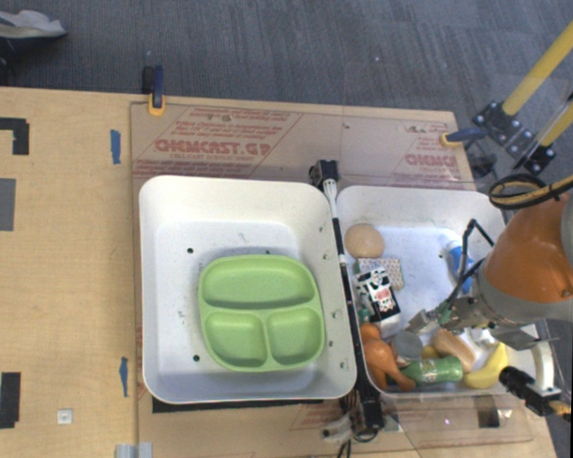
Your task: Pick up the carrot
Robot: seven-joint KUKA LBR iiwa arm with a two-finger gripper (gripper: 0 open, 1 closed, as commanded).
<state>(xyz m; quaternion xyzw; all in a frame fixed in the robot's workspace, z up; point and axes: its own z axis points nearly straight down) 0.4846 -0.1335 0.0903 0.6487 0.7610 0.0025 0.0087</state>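
The claw (440, 318) hangs low over the right bin (418, 211); whether it grips anything I cannot tell. The carrot (380, 356) lies at its eight o'clock, beside a green bottle (434, 371). Likely the approach step: shift left, descend. The surface (59, 291) sheet reads "CHEMCAST".

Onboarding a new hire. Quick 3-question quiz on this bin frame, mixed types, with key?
1. True or false: the green tray sits in the left bin.
2. The carrot lies in the right bin's: A) far right corner B) near left corner C) centre.
3. What round tan item lies near the right bin's far left corner?

Key: 1 true. 2 B. 3 the egg-like ball.
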